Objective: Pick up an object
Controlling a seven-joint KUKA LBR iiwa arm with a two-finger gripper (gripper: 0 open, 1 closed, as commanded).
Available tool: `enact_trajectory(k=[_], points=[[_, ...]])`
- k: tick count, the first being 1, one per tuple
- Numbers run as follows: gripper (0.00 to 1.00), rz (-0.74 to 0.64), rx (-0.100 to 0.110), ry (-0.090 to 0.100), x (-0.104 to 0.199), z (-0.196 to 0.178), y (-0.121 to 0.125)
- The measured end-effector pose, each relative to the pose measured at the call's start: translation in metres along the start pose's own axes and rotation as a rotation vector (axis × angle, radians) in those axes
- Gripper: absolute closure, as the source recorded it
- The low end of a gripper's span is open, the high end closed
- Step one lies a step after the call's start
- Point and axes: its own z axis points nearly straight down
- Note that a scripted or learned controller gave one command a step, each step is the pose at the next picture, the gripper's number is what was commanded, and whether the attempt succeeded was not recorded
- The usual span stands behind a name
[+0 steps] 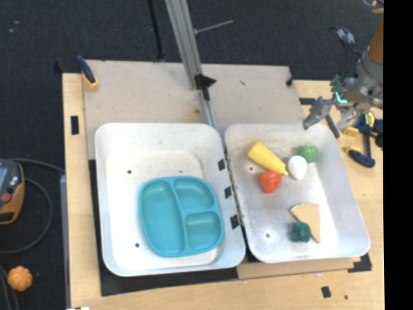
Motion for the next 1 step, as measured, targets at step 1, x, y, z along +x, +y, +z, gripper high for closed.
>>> enact_trajectory(k=[1], points=[[0.00, 0.000, -0.001, -0.001, 0.0000, -0.0007, 0.0002]])
